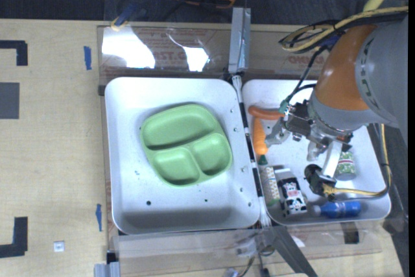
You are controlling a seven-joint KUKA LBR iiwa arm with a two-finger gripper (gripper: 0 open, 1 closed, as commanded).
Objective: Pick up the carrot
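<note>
- A green tray (187, 144) sits in the left bin (123, 191).
- The carrot (259, 137) lies at the right bin's (376, 198) left wall, upright in view, green end down.
- The gripper (310, 139) hangs just right of the carrot, apart from it; its grip cannot be told.
- The arm (363, 74) reaches in from the right, wrist bent down over the bin's middle.

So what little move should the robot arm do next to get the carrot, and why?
Probably slide a little toward the left side of the right bin and lower. The carrot lies against that bin's left wall, beside the divider, and the gripper sits just to the right of it, with nothing seen in its grasp.
</note>
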